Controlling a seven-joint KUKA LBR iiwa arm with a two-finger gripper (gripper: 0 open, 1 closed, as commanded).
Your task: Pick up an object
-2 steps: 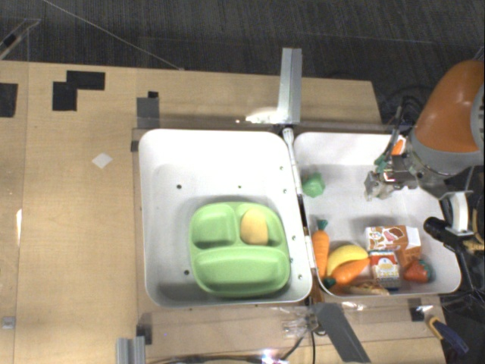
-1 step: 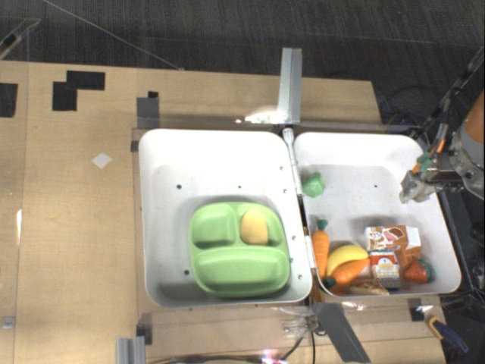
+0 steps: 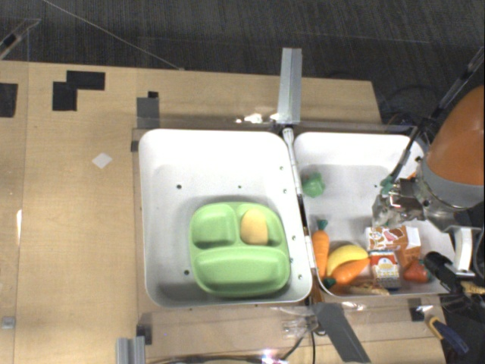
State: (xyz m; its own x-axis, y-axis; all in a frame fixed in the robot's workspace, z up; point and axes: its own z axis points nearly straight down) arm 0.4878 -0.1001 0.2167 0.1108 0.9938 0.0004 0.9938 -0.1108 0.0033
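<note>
End effector (image 3: 388, 203) over the right bin (image 3: 348, 158) — finger state cannot be told.
It hangs just above a juice carton (image 3: 390, 250), near a banana (image 3: 345, 256) and carrot (image 3: 321, 249).

arm (image 3: 458, 150) cut off at right edge, claw (image 3: 392, 205) fingers blurred
</note>
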